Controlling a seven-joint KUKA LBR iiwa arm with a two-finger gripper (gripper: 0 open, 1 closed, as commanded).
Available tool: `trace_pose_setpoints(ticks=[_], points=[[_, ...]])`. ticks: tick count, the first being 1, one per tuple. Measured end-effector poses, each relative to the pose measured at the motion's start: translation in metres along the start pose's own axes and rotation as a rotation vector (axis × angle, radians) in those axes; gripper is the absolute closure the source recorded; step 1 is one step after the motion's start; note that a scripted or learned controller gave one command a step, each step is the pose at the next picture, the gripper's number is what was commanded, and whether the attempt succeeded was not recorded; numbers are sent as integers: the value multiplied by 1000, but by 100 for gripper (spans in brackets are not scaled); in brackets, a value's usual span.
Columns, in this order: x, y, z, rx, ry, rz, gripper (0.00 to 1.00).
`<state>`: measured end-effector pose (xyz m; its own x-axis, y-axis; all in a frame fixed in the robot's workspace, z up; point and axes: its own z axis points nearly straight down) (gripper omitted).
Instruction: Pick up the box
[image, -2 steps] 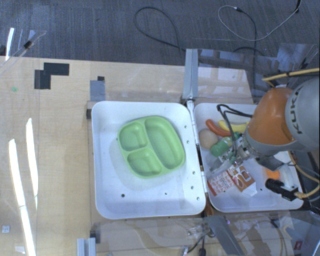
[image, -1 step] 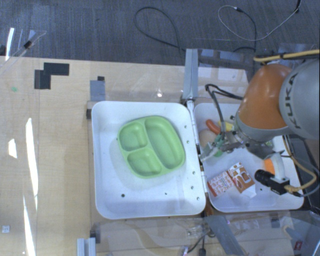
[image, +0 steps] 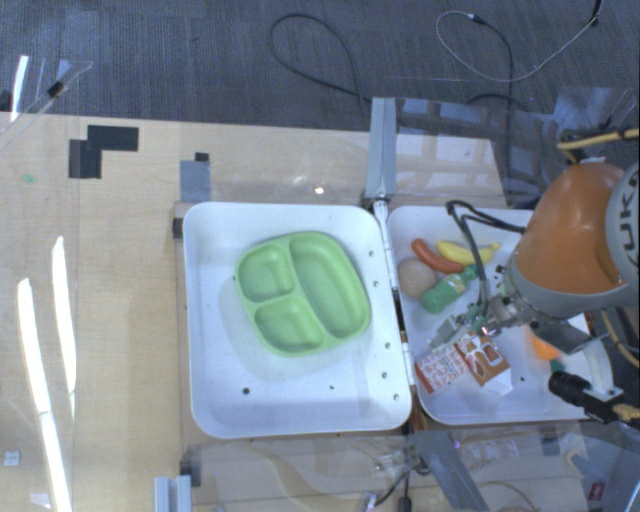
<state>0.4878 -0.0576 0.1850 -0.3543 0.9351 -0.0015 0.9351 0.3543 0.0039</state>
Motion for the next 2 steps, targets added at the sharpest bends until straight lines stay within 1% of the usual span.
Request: trace_pose_setpoints(ticks=[1,2], points=[[56,21,0,0,1,-13,0],[31,12,0,1,1,-56,0]])
